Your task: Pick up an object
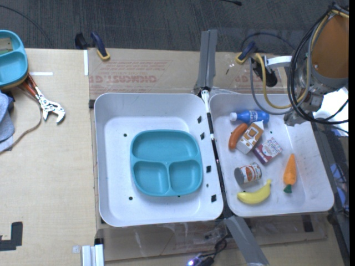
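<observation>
The right bin (310, 201) holds several small items: a blue and white bottle (249, 116), an orange sausage-shaped piece (237, 136), a small carton (251, 137), a red and white packet (268, 149), a can (248, 174), a yellow banana (255, 194) and an orange carrot (289, 171). The arm (327, 49) with its orange band rises at the upper right, above the bin's far right corner, with cables looped around it. Its fingers are hidden from me.
The left bin (108, 165) bears a teal divided plate (166, 162). A wrench (49, 107), a teal tray (11, 57) and grey cloth (5, 121) lie at the bench's far left. Clamps (99, 46) sit on the back edge.
</observation>
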You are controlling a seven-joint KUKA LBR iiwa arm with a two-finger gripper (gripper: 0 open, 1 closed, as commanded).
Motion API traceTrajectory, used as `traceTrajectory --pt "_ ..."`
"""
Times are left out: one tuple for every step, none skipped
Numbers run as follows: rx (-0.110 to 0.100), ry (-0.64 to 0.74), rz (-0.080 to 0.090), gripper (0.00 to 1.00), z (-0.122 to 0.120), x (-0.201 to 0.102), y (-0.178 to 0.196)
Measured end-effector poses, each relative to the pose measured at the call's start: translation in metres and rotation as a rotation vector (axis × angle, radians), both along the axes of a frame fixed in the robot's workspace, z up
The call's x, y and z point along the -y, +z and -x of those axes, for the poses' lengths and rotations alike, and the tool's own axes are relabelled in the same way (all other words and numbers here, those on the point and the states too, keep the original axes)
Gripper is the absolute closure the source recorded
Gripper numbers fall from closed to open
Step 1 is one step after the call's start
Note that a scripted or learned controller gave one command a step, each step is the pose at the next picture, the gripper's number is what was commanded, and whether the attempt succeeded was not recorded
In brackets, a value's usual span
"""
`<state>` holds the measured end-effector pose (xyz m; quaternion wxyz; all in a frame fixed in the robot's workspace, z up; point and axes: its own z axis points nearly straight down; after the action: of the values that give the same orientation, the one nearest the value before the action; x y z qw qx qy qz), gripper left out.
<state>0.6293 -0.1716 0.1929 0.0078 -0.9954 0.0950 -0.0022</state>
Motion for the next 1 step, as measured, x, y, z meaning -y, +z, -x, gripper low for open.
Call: traceTrajectory --pt "0.001 0.003 -0.004 1.00 -0.0014 -0.0036 0.0093"
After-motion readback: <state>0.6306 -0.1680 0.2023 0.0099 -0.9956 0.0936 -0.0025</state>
